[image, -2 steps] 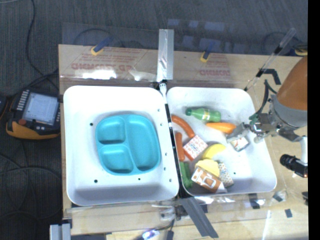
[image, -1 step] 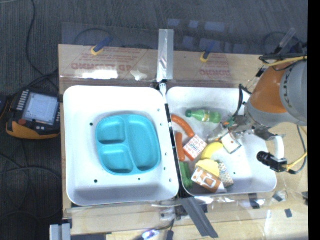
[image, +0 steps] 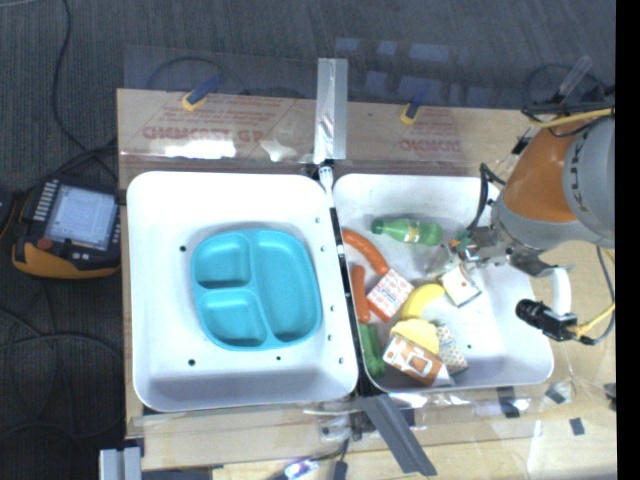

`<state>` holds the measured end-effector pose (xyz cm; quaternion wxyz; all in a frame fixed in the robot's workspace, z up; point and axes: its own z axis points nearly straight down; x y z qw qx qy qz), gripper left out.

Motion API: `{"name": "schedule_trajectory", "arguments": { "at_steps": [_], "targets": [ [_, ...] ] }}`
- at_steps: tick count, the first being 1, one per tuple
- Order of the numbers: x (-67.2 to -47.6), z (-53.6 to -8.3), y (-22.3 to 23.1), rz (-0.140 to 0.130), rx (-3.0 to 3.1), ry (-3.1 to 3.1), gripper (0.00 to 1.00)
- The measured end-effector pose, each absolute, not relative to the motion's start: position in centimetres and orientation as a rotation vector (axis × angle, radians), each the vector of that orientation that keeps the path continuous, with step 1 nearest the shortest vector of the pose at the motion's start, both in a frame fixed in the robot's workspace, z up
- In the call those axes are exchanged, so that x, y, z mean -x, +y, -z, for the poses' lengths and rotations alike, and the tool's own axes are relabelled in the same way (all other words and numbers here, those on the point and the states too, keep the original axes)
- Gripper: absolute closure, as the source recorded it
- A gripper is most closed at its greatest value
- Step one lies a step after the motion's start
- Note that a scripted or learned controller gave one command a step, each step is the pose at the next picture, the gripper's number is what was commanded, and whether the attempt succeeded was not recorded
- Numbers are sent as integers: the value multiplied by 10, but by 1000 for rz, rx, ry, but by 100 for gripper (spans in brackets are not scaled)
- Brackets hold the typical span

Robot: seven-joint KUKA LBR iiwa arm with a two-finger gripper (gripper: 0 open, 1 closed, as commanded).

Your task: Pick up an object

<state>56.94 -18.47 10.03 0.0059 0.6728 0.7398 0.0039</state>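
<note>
The right bin holds a heap of small things. A green bottle lies at its back, with an orange sausage-shaped piece just left of it. Below these are a small red-and-white box, a yellow fruit, an orange carton and a green piece against the left wall. My gripper hangs low over the middle of this bin, right of the bottle. A small white square piece sits directly under it, touching or nearly so.
The left bin carries a blue divided tray. A metal divider separates the bins. A handheld controller lies on the floor at the left. Cables hang around the arm at the right.
</note>
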Motion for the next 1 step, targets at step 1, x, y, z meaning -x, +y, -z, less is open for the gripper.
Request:
{"name": "schedule_trajectory", "arguments": {
  "at_steps": [1],
  "targets": [
    [-626,-196,-116,2,-1980,2438,100]
  ]
}}
